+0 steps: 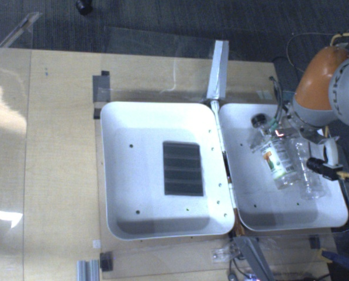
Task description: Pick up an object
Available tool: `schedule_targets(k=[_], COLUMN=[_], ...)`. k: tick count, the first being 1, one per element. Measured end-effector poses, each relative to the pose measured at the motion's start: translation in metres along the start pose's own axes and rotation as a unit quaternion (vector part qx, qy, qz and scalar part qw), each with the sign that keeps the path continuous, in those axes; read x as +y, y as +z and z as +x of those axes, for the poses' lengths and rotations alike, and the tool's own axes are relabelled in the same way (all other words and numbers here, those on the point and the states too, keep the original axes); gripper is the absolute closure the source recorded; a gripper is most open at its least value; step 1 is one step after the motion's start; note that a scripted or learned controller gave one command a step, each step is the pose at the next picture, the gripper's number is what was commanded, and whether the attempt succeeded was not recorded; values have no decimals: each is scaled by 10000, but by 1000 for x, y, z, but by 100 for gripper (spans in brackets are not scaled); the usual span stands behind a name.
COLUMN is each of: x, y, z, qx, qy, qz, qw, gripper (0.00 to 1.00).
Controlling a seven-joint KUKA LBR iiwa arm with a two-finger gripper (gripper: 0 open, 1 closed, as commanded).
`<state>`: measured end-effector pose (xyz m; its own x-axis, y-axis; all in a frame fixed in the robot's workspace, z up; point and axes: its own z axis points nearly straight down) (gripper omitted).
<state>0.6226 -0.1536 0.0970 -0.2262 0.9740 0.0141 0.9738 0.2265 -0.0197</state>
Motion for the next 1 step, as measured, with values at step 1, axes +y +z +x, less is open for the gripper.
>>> schedule_targets(k=[1], x=[43], y=[-99], z=[41], qx=[-72], qy=[-257], qz=[-98], qw=[9996], gripper=[100])
